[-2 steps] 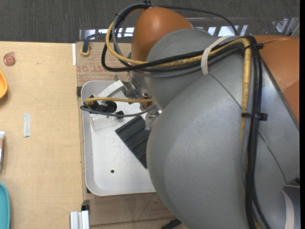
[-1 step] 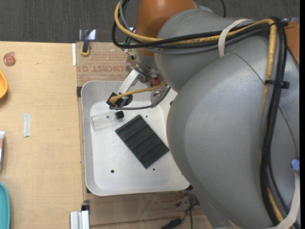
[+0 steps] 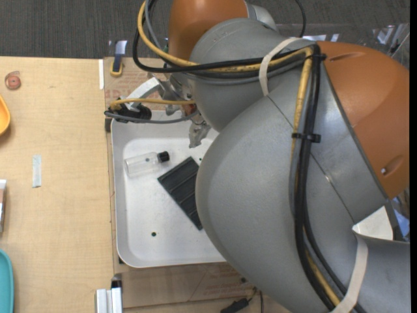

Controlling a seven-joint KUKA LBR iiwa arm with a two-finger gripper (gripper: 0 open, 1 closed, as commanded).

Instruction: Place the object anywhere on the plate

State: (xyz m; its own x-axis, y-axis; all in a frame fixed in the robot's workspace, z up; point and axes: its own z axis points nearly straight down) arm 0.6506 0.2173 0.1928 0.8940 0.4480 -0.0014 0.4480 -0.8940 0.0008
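Near the bin's left wall lies a clear bottle; tool state unclear.

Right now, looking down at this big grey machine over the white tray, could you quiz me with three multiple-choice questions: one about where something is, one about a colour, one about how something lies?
1. Where is the clear bottle?
A. In the white bin
B. On the wooden bench
C. On the carpet

2. What colour is the bottle's cap?
A. Red
B. Black
C. Yellow

3. How does the bottle lie?
A. Upright
B. On its side
C. Upside down

Answers: 1 A, it rests on the bin's white floor left of the dark ribbed plate. 2 B, its right end is black. 3 B, its length lies flat.
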